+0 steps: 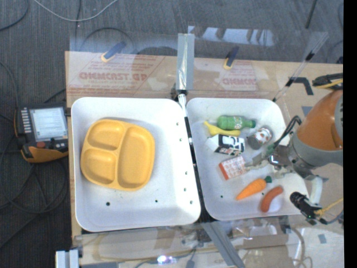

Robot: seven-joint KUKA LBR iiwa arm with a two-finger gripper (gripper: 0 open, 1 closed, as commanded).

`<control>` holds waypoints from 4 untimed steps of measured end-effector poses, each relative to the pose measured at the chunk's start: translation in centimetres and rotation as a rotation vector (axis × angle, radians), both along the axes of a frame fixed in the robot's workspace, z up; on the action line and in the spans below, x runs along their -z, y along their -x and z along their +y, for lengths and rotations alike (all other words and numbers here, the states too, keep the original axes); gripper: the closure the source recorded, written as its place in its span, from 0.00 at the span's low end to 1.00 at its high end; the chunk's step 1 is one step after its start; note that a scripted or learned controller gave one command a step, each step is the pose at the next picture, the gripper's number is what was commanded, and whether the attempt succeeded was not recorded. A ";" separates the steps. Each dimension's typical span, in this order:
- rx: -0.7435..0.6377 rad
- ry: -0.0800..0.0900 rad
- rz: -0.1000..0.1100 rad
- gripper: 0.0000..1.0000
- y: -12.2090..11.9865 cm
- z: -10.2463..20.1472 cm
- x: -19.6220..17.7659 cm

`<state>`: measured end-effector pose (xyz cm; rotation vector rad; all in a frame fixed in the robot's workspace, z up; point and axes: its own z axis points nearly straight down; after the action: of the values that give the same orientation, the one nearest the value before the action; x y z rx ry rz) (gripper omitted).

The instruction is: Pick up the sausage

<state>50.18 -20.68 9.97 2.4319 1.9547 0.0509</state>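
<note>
The sausage (271, 199), short and reddish-orange, lies near the front right corner of the right bin (212, 197). An orange carrot (252, 188) with a green tip lies just to its left. The arm's orange band (321, 128) and grey wrist reach in over the bin's right edge. My gripper (274, 159) hangs over the right side of the bin, a little behind the sausage and apart from it. Nothing shows in its grasp.
The right bin also holds a green bottle (235, 121), a yellow banana (219, 129), a black-and-white carton (230, 144), a red-and-white box (232, 167) and a silver can (260, 137). The left bin (167, 200) holds a yellow divided plate (117, 154).
</note>
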 end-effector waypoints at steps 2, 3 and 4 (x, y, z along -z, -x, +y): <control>0.105 0.002 0.042 0.00 1.8 1.4 -5.2; 0.101 0.001 0.045 1.00 1.7 1.5 -6.0; 0.101 0.001 0.045 0.00 1.8 1.5 -6.0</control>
<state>48.43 -19.17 15.99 2.5490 1.8441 -0.0065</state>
